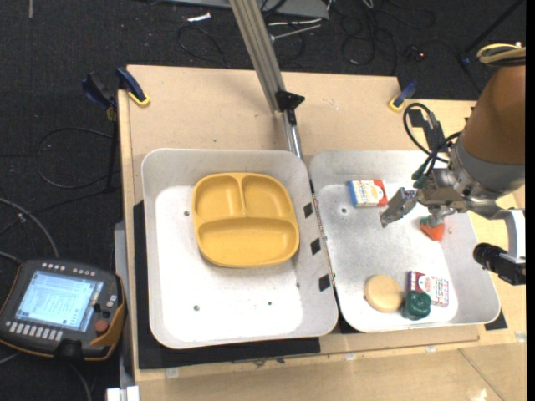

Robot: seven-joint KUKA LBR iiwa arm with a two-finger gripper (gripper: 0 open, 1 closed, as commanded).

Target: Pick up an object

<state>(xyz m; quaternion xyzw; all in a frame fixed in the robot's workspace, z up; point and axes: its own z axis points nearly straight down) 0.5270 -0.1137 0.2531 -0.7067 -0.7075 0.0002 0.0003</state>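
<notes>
My gripper [412, 209] hangs over the upper middle of the right bin [468, 261], at the end of the grey arm with its orange band reaching in from the right. A small orange-red object [434, 229] lies just below and right of it, partly under the wrist. A white, blue and orange box [366, 192] lies to the gripper's left. At the bin's front sit a round tan piece [384, 293], a green object [415, 307] and a small red and white box [433, 289].
The left bin [167, 249] holds a yellow divided plate [246, 219]. A metal pole [261, 44] slants down to the seam between the bins. A teach pendant [58, 306] lies off the bench at the left.
</notes>
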